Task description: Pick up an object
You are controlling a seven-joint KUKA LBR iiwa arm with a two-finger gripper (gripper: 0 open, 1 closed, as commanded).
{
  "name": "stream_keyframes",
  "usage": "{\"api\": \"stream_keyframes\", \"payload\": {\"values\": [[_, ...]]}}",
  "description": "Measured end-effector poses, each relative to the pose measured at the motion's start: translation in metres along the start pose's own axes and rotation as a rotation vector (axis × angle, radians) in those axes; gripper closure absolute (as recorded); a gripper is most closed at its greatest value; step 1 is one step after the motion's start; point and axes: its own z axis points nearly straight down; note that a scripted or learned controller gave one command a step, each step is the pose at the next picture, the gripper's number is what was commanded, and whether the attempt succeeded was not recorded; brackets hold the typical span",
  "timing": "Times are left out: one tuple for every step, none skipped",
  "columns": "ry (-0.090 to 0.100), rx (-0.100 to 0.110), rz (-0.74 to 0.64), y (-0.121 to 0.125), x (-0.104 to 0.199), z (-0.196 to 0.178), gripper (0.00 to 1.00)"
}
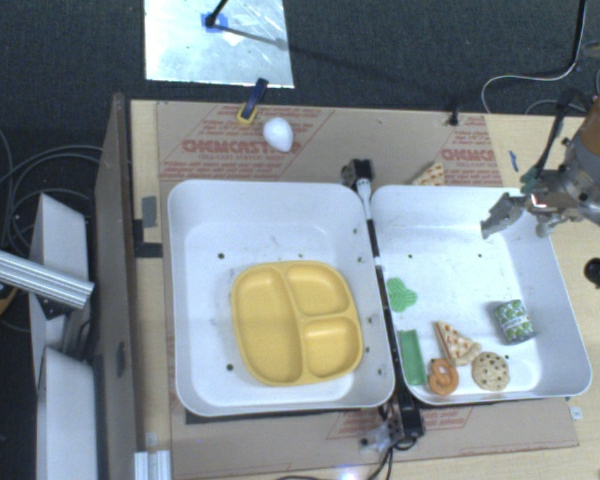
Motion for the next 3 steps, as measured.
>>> {"api": "stream_keyframes", "payload": {"values": [[0.008, 0.029, 0.003, -0.062, -0.035, 0.100, 0.00], [0.005, 0.019, -0.002, -0.047, -0.053, 0.123, 0.00], [0.008, 0.021, -0.001, -0.052, -0.056, 0.178, 0.00]]}}
